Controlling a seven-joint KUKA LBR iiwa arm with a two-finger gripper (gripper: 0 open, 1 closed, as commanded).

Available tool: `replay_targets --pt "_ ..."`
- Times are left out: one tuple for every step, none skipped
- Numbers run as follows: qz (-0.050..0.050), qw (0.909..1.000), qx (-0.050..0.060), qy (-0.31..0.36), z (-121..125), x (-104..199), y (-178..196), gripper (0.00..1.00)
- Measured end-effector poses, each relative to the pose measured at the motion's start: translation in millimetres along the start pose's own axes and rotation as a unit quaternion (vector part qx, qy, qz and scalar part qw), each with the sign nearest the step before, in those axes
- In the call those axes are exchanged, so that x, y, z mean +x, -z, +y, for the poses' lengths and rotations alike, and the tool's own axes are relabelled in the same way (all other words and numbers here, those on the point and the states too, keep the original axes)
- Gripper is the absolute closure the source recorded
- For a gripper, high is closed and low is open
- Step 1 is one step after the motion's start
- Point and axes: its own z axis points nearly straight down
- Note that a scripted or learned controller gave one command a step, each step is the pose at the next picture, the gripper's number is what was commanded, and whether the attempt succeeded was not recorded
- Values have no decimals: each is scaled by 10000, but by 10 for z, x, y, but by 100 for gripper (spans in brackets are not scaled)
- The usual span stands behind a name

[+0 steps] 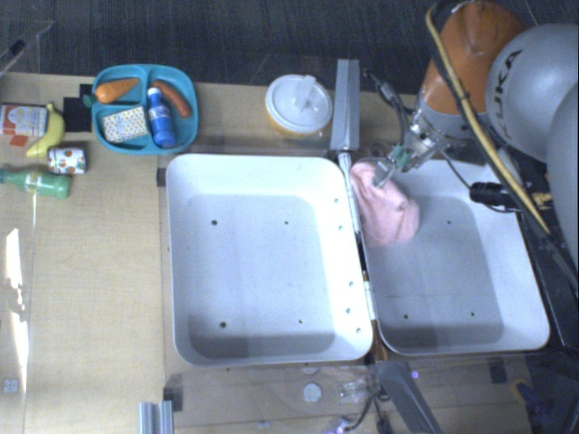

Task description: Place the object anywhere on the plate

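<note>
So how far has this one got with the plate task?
Nothing looks placed yet. The pink cloth lies bunched in the right bin, against its left wall. The tool is at the cloth's upper edge; I can't tell if it grips. I can't pick out a plate, so the carry and placing remain.

Pink crumpled cloth-like object (387, 209) lies in right bin's (470, 333) upper-left corner.

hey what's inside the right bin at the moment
A crumpled pink cloth lies in the right bin, against its left wall near the far corner. The end effector sits at the cloth's top edge. Whatever lies beneath the cloth is covered.
</note>
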Motion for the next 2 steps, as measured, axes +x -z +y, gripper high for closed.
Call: replay_targets --pt "0 10000 -7 27 24 -1 408 100" --pt "9 9791 -3 2033 297 485 326 100"
